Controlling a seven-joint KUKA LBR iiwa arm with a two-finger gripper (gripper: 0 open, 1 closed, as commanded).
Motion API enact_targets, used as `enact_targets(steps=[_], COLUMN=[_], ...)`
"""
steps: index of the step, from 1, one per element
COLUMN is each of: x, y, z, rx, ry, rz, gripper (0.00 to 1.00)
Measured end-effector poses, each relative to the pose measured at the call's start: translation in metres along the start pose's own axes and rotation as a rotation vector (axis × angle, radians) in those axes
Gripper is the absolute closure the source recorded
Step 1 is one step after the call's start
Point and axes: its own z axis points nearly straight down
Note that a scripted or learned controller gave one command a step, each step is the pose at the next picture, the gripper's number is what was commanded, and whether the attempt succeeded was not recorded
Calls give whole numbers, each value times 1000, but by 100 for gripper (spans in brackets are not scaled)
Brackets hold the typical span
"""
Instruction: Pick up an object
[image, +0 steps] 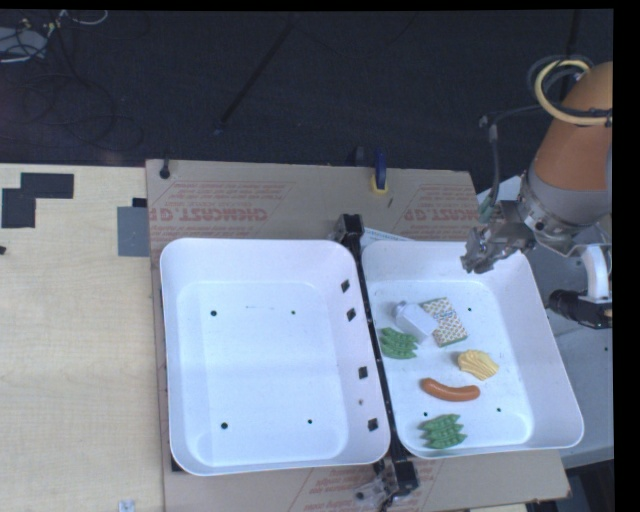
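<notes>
The pincer (480, 258) at the end of the grey arm with the orange band (572, 150) is hovering over the far right corner of the right-hand shallow white plastic bin (545, 410); whether it is spread or pressed together cannot be told, and nothing is showing between its tips.

Closest to the pincer, down and to its left, a small checkered tan and teal pouch (444, 321) is lying on the bin floor, with a pale grey rectangular block (413, 320) touching its left side. A little farther, a leafy green soft toy (398, 344) is sitting just below that block. A yellow ridged corn-like toy (477, 364) is resting almost straight below the pincer, and an orange sausage-shaped toy (450, 390) is lying beyond it. Farther still, a second green leafy toy (442, 432) is sitting by the bin's near edge.

Well to the pincer's left, the other white bin (180, 350) is sitting beside this one on the cardboard-covered bench (260, 205).
</notes>
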Motion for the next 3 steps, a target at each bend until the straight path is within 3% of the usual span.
enact_targets(steps=[1,2,3], x=[-61,-61,-89], y=[-109,-131,9], z=[-32,23,-25], rx=[21,22,5], ry=[4,6,-3], rz=[17,9,3], gripper=[100,100,100])
